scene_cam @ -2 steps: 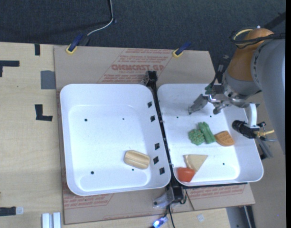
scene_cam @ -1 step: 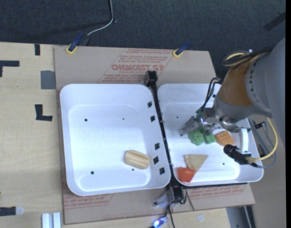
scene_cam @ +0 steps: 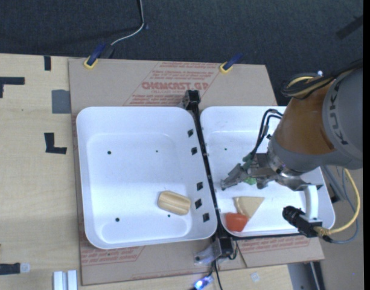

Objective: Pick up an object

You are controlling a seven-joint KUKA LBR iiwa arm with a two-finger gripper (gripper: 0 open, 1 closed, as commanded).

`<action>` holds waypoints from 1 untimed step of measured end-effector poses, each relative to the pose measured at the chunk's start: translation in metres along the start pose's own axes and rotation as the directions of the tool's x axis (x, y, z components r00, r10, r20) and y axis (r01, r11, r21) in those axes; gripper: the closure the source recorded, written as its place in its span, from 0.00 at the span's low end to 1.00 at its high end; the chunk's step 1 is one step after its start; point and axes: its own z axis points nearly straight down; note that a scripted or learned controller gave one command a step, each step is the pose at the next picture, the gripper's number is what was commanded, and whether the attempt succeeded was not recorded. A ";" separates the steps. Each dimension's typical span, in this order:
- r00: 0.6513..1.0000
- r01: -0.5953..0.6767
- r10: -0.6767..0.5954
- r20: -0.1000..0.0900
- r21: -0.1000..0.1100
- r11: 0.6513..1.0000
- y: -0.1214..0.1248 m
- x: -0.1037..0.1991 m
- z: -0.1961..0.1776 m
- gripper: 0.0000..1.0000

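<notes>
A tan bread-roll-shaped object (scene_cam: 174, 202) lies in the left bin (scene_cam: 100, 132), near its front right. In the right bin (scene_cam: 233, 125) a pale yellow wedge (scene_cam: 250, 205) rests beside a red-orange piece (scene_cam: 235, 222) at the front edge. My gripper (scene_cam: 234, 178) hangs low in the right bin, just above and left of the wedge. Its fingers point left toward the divider and stand spread, with nothing between them.
A black divider strip (scene_cam: 200, 162) with clips runs between the two bins. Both bins sit on a cardboard sheet (scene_cam: 172, 83) on the wooden bench. The arm's grey and orange body (scene_cam: 311, 132) covers the right part of the right bin.
</notes>
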 end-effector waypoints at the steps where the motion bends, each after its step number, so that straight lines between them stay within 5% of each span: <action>1: 1.000 0.001 -0.001 0.003 -0.002 1.000 0.037 0.053 0.004 0.00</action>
